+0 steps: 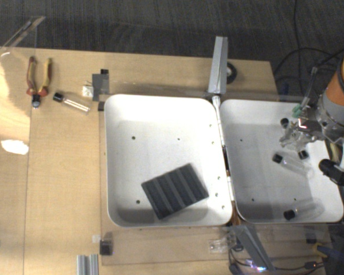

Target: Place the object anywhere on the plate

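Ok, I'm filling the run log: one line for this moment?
hand: over right bin | dark ridged plate: left bin, near front | plate: nothing on it | small dark object: right bin floor

The scene is evenly and fairly brightly lit from above, with the two white bins [160, 113] close to overexposed, their floors almost without texture. A strong patch of glare washes out the wooden table [6, 105] at the left edge, and a smaller white glint sits just below it. Shadows are soft: a grey band lies along the near inner walls of both bins, and a faint shadow falls under the dark ribbed slab [175, 191]. The carpet at the top is dim and grainy. Overall sharpness is modest; small parts around the pincer [298, 136] look smeared and hard to resolve.
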